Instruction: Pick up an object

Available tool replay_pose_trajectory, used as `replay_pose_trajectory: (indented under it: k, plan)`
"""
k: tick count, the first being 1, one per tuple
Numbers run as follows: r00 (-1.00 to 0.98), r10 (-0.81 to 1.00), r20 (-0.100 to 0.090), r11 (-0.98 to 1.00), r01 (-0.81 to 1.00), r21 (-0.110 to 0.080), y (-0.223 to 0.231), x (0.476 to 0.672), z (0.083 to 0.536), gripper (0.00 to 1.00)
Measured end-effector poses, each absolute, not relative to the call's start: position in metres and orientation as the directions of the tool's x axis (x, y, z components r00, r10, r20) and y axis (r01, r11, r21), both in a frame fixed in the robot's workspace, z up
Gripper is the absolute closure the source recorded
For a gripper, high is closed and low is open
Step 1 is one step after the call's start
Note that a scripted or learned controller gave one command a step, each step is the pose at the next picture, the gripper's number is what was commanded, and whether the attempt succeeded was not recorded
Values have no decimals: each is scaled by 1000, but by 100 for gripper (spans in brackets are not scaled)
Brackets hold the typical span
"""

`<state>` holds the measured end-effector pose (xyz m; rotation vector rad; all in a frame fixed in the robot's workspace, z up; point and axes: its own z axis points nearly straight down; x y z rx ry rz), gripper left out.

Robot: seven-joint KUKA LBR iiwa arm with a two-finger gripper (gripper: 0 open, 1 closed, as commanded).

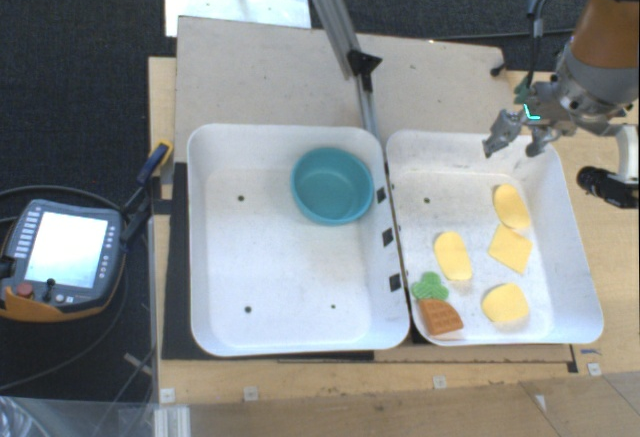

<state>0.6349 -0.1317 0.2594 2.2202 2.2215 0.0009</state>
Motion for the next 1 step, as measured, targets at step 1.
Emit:
replay_pose_trajectory:
  k: [1]
  plan:
    - [-1, 1000, 0, 1, 1000, 1, -132, 635, 259, 0]
